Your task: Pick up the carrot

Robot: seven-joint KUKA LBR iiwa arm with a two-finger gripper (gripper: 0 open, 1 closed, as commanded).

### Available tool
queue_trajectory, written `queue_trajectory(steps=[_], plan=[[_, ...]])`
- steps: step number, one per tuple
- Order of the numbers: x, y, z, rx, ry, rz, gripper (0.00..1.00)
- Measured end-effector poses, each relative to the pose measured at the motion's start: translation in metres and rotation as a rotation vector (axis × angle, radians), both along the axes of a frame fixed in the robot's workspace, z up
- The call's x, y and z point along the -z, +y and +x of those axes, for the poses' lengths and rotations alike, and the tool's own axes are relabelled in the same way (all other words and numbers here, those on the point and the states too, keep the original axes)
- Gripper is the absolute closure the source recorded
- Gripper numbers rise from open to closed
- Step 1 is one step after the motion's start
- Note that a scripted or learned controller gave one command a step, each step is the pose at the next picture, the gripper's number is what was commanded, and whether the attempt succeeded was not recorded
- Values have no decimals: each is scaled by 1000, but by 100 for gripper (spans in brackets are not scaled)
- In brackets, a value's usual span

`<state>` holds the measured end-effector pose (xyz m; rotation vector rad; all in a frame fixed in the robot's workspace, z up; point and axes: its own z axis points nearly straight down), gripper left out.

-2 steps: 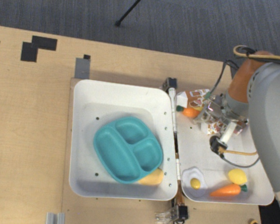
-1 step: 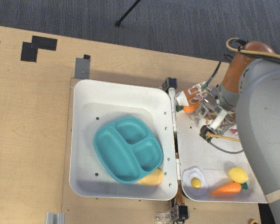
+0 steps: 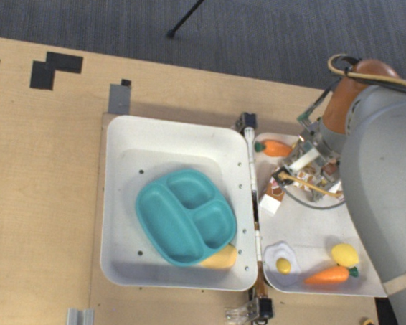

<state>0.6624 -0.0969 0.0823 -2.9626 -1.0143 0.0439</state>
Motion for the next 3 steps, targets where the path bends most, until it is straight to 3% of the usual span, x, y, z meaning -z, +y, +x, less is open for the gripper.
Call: queue_trajectory(steps=[1,2,3], plan=[[-2,-11,-6,318,-27,-4,0],[-110,-79,-78,434,-32,-7,0],[-122,-48,-176,287,-29,-3,0]])
